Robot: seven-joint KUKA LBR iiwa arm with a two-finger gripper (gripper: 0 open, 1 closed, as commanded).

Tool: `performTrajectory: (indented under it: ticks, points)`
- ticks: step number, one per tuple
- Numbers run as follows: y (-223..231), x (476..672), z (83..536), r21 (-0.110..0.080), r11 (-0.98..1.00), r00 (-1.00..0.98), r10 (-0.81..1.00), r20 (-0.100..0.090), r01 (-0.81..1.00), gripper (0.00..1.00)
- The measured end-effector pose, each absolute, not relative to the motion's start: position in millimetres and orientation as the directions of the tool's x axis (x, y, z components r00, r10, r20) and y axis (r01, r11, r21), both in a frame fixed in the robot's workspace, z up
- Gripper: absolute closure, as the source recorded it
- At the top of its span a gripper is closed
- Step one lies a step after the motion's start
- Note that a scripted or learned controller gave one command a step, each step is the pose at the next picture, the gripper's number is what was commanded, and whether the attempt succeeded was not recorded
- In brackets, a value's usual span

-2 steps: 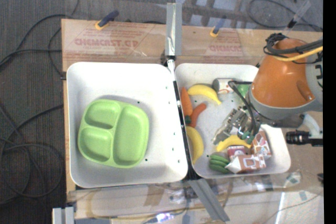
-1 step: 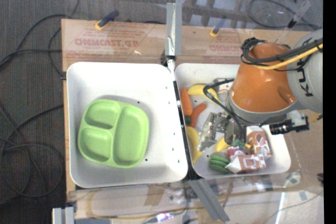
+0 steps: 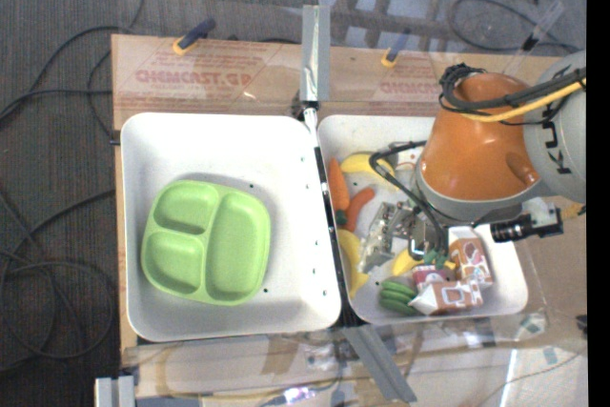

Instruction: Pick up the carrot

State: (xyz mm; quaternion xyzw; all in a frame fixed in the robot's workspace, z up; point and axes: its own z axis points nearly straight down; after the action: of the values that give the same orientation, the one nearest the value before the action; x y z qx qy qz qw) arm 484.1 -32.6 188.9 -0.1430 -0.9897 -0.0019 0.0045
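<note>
My orange wrist hides much of the right bin [image 3: 515, 300]. My gripper [image 3: 393, 234] hangs there; I cannot tell its state. The carrot [image 3: 337, 191] lies just left, near the bin's left wall.

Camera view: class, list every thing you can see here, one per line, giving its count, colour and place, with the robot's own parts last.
Bins: two, white, side by side on the bench.
Divided plate: one, lime green, in the left bin.
Carrot: one, orange, by the right bin's left wall.
Banana: one, yellow, at the right bin's far side.
Green vegetable: one, at the right bin's near edge.
Small cartons: a few, red and white, in the near right corner.
Arm: one, grey and orange, over the right bin.
Gripper: one, metallic, low in the right bin.
</note>
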Motion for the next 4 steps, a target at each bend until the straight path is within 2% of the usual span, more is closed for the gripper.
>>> performTrajectory:
  ticks: [1,2,3,4]
  points:
    - [-96.2,484.2,95.3,0.002,0.994,-0.994,0.107,0.001,0.107,1.00]
    - [-151.1,533.1,90.5,0.002,0.972,-0.972,-0.236,-0.009,-0.236,1.00]
    - [-152.9,516.6,202.7,0.005,0.835,-0.835,-0.550,-0.003,-0.550,1.00]
    - [-150.5,518.1,210.3,0.009,0.835,-0.835,-0.550,-0.006,-0.550,1.00]
